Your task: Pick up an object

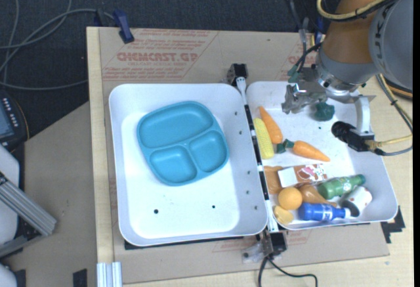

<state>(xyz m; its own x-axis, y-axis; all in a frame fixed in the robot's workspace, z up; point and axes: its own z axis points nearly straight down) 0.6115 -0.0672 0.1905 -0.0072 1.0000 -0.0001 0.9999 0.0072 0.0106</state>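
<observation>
**Pick Not Yet Made: Hand Low in Right Bin, Nothing Seen in Its Grip**

Status. No object is lifted; every item lies on a bin floor. The approach appears done or nearly so; the grasp and the lift are judged outstanding.

Table (164, 49): flat board surface with printed red lettering, matte, carrying both bins.

Left bin (131, 213): shallow, white, smooth moulded plastic with rounded corners. It holds a blue divided plate (182, 141), glossy, three compartments, softly rounded outline.

Right bin (387, 194): same white make, set just beside the left one along a clipped seam. Its contents crowd the near half.

Arm (357, 23): grey casing with a smooth orange dome section above the wrist, reaching in from the right.

Hand (308, 102): metallic, angular, poised low at the far end of the right bin. A small dark teal object (323, 110) sits just beside it; whether the fingers are spread or closed cannot be told, and no item is seen between them.

Candidate objects, toy food, smooth plastic by appearance: green bottle (341, 184), cylindrical; blue bottle (321, 213), lying flat; two tapered orange carrots (270, 124) (308, 150); yellow corn cob (264, 138), ridged; round orange fruit (289, 198).
</observation>
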